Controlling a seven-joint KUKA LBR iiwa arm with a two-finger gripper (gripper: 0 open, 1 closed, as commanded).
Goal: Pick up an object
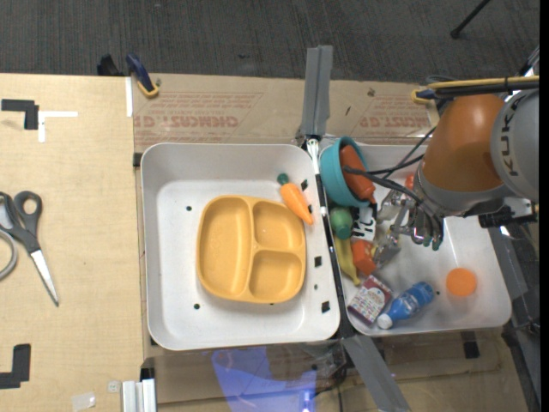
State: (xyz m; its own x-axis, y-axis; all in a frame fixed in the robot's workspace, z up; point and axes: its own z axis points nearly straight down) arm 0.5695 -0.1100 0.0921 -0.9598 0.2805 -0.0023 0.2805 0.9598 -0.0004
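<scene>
1. The gripper (377,240) sits low in the right bin (489,316), at centre-right of the frame, over a crowded strip along the bin's left wall. Cables and wrist hardware hide the fingertips, so I cannot tell whether the fingers are open, closed or gripping anything.

2. The nearest candidates are packed together: a small red object (364,256) just below the gripper, a yellow banana (346,260) against the wall, a green ball (341,221) and a teal bowl (333,174) holding a red-orange piece (353,163) above. Closing here could catch two things at once, or pinch an edge so the item slips out on the lift.

3. The bowl stands tilted on its side near the divider; a nudge from the wrist could likely roll it or spill its contents.

4. Lower in the frame lie a snack packet (369,301) and a blue bottle (407,304), touching. The bottle looks round and smooth, so I judge it would squirt from a shallow grip.

5. An orange ball (461,282) rests apart at lower right; it would roll if brushed.

6. The left bin (163,256) holds a yellow divided plate (250,249) and a carrot (296,201), well apart from the gripper.
</scene>
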